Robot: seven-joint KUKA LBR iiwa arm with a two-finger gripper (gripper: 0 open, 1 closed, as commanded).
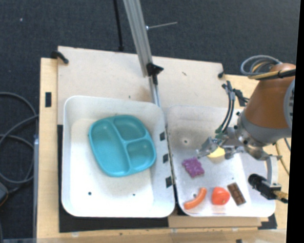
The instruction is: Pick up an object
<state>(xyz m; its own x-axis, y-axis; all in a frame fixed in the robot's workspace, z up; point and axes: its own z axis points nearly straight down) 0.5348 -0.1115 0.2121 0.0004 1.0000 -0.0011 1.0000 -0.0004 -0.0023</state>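
Three items along the right bin's (190, 118) near edge, orange carrot (195, 198), red tomato (220, 196), brown block (236, 194), purple piece (193, 167) farther in, gripper (215, 148) beyond, fingers clamped on yellow piece (217, 154), teal divided plate (122, 145) in left bin (76, 191).

The wooden bench (119, 73) carries two white bins: the left bin (73, 154), and the right bin (185, 120) touching it.

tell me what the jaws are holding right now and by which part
Cannot be told: the gripper sits right at the pale yellow object in the right bin, but a grasp isn't visible.
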